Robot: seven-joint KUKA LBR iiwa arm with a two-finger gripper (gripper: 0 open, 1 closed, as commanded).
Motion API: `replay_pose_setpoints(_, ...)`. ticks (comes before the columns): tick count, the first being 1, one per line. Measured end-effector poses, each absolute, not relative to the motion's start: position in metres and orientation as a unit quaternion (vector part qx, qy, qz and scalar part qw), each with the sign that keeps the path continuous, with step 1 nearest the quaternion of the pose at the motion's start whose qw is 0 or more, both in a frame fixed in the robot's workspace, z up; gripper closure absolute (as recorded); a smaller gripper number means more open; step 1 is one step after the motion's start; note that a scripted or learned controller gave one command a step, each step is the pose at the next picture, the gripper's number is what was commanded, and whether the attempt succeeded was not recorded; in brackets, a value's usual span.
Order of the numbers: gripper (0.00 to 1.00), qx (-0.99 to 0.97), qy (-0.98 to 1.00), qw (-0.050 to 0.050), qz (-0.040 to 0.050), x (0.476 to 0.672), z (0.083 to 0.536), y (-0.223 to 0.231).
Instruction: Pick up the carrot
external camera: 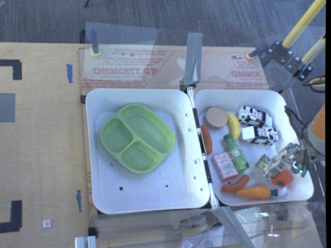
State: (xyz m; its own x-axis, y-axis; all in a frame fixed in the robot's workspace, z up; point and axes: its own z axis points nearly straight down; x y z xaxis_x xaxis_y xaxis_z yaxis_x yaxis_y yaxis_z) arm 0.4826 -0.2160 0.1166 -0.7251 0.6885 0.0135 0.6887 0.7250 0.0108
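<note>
- The carrot [254,192] lies on its side at the near edge of the right bin [295,190], its green tip pointing right, almost against the bin's near wall.
- The claw [283,160] hangs over the bin's right near corner, just up and right of the carrot; from this slanted view I cannot tell whether it is apart or together, and nothing shows gripped in it.
- Crowding is the main risk: a sausage [235,184] lies just left of the carrot, nearly touching it, and a small red-orange tomato-like toy [282,177] sits just right, partly under the claw.
- A descent slightly off could close on the tomato toy or the sausage instead, since their colours and places are so close.
- The bin wall right beside the carrot may block one side of the grip, pushing the carrot away rather than catching it.
- The green divided plate [137,137] in the left bin [103,190] is well apart and poses no trouble.
</note>
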Motion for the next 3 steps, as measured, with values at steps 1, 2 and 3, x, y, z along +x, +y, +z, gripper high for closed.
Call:
replay_pose_setpoints(1,0.00,-0.371,-0.929,0.004,-0.0075,0.483,0.117,-0.216)
replay_pose_setpoints(2,0.00,-0.418,-0.908,0.001,0.0002,0.509,0.193,-0.159)
replay_pose_setpoints(3,0.00,-0.401,-0.916,0.002,0.0001,0.479,0.101,-0.193)
